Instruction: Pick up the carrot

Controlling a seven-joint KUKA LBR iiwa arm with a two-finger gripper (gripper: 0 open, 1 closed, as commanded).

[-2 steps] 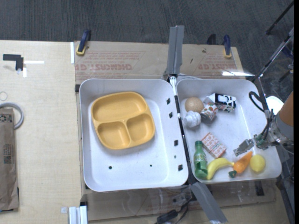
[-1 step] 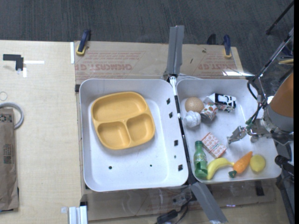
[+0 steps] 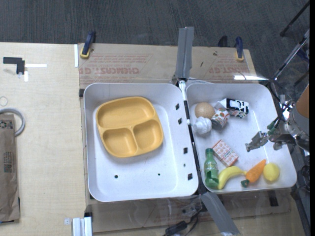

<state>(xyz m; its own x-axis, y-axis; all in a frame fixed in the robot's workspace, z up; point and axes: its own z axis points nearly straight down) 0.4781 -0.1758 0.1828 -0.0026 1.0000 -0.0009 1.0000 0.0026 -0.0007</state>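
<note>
Orange plastic carrot (image 3: pixel 255 171) lying in right white bin (image 3: pixel 280 109) between yellow banana (image 3: pixel 227 175) and lemon (image 3: pixel 271 171); gripper (image 3: pixel 257 141) above, finger state unclear.

A robotics lab or test bench is being shown. Two shallow white bins (image 3: pixel 91 146) are being held side by side on a plywood tabletop (image 3: pixel 39 107), over cardboard (image 3: pixel 147 65) that is being pinned down by blue-and-yellow clamps (image 3: pixel 88 44). Toy food is being kept in the right-hand bin, and dark carpet (image 3: pixel 123 9) is being seen beyond the tabletop.
</note>
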